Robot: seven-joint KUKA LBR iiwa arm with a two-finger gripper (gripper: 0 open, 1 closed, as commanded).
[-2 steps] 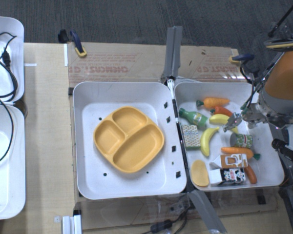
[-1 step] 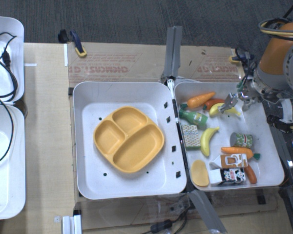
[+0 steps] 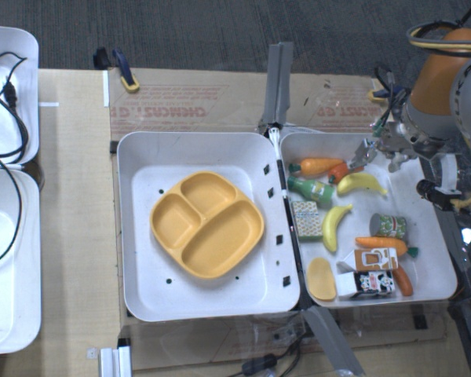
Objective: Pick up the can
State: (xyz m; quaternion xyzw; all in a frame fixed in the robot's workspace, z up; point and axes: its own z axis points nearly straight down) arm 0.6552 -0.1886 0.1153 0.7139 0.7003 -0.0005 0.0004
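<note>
I work over a pale wooden bench with flattened cardboard spread under two shallow white bins, and dark grey carpet runs along the far side. The left bin holds a yellow divided plate lying flat near its middle. The right bin is crowded, and a grey divider rises at the far end of the seam between the two. My gripper hangs over the far part of the right bin, just above a carrot and the upper banana; nothing sits between my fingers, and whether they stand open or closed I cannot tell from this angle. The can, small with a green label, lies on its side toward the right side of that bin, well apart from me. Just in front of it lies a second carrot, touching or nearly so, and below that a small carton beside an orange-red sausage shape. A green bottle lies left of the upper banana, a second banana slants below it, a checked sponge sits against the left wall, and a yellow scoop-like piece rests in the near left corner. At the far left of the bench stands a white unit with black cables looped over it, and a blue-handled clamp lies at the cardboard's far edge.
</note>
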